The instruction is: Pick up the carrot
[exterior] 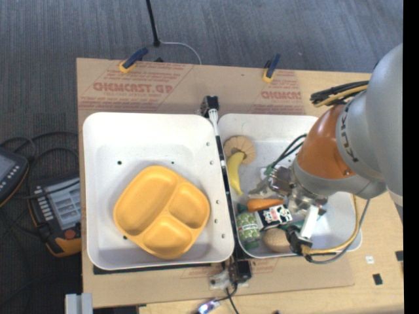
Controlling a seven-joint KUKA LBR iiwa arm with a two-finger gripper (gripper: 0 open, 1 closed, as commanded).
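Hovering low over the right bin (340, 239), my gripper (278, 209) sits just above the carrot (263, 203); I cannot tell how it is set. The carrot lies near the bin's left side, long axis roughly left-right, beside the banana (233, 170).

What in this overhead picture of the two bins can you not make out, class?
- Carrot: its right end is hidden under the gripper, camera view.
- Brown item: partly covered by the gripper, identity unclear.
- Right bin: right side hidden by the arm.
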